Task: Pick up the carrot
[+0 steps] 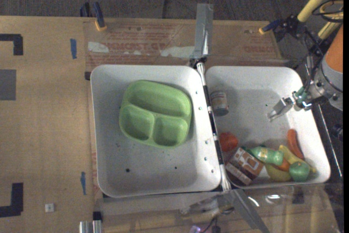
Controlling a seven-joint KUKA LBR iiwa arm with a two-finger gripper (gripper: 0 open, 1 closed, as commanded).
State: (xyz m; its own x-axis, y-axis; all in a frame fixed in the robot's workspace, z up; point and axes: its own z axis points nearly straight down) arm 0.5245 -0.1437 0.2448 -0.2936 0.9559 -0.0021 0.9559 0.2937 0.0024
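Observation:
The carrot (294, 143) is a short orange-red stick lying at a slant in the right bin (251, 82), close to its right wall. My gripper (278, 108) hangs over the same bin, up and to the left of the carrot and apart from it. Nothing shows in the gripper. The arm's orange band (337, 57) is at the frame's right edge.
A pile sits along the right bin's front: a red item (228, 142), a brown packet (244, 165), a green bottle (267, 155), a yellow banana (279, 173) and a green fruit (299, 171). A small can (219, 102) stands by the divider. The left bin (109, 161) holds a green sectioned plate (155, 113).

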